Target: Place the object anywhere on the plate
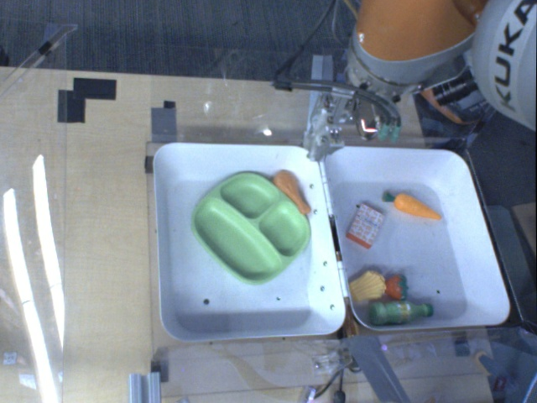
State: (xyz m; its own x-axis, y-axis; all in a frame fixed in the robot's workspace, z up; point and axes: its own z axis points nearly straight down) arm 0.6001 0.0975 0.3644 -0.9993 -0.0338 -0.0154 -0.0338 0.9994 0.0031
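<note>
L bin (180, 309) held the green plate (250, 225), w/ an orange carrot-like object (291, 191) leaning on its upper-right rim, not fully on it. R bin (478, 225) held a carrot (413, 206), small box (365, 225), corn (367, 286), bottle (401, 311). Hand (329, 137) sat above the bins' divider; grip state unclear.

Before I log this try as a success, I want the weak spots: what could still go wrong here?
The orange carrot-like piece lies at the green plate's upper right rim, seemingly resting on the edge, so it might slide off into the left bin. The gripper hangs near the divider between the bins; moving down, it could catch it.
</note>
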